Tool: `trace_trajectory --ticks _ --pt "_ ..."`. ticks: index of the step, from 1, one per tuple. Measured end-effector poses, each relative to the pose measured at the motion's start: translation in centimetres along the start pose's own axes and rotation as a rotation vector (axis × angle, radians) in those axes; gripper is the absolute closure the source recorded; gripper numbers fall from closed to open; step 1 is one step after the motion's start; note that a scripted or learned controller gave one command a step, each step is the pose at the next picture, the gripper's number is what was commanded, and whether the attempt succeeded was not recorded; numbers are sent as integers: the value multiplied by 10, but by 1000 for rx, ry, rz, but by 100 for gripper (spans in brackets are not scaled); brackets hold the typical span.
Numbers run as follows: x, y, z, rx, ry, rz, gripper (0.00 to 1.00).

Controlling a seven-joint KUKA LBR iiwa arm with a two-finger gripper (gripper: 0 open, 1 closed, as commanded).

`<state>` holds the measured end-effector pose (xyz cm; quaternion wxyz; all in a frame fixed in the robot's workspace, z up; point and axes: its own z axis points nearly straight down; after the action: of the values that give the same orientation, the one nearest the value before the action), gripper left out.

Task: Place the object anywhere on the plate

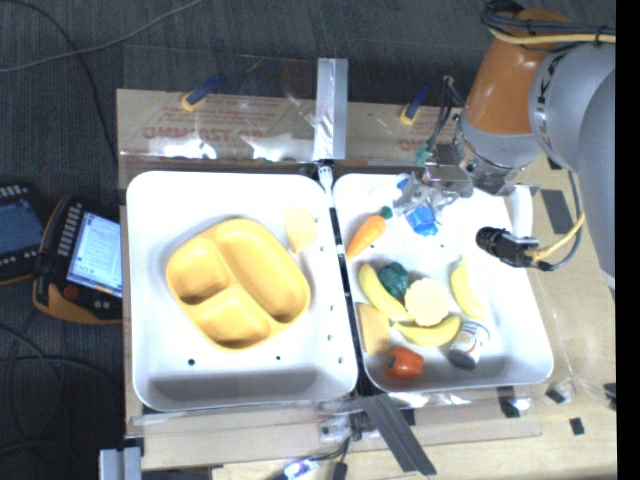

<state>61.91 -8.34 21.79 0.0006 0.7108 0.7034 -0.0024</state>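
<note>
Underfoot, dark grey carpet (120, 18) crossed by thin black cables. On it, a brown bench top (150, 128) with faint red printing along the far edge, too blurred to read, under crumpled clear film. Two blue-and-yellow clamps (205, 90) at that far edge, and a metal strip (331, 103) between them. Off to the left on the floor, an orange-trimmed handheld pendant (80, 263) with a lit screen, text illegible. In the left bin (150, 368), a yellow three-compartment plate (235, 283), with a pale yellow piece (300, 226) just beside its far right corner. In the right bin (530, 358), a carrot (365, 233), bananas (432, 330), a dark green item (393, 278), a pale round slice (427, 301), a red fruit (404, 363) and a small can (467, 343). At the far end of that bin, the gripper (430, 193), directly above a small blue object (422, 218) and touching or nearly touching it. Impossible to tell whether open or closed, or whether gripping the blue object. Well apart from the plate.
</note>
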Motion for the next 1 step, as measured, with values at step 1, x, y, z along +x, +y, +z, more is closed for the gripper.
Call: trace_trajectory --ticks 1 --pt "82 -17 35 -1 5 -324 100"
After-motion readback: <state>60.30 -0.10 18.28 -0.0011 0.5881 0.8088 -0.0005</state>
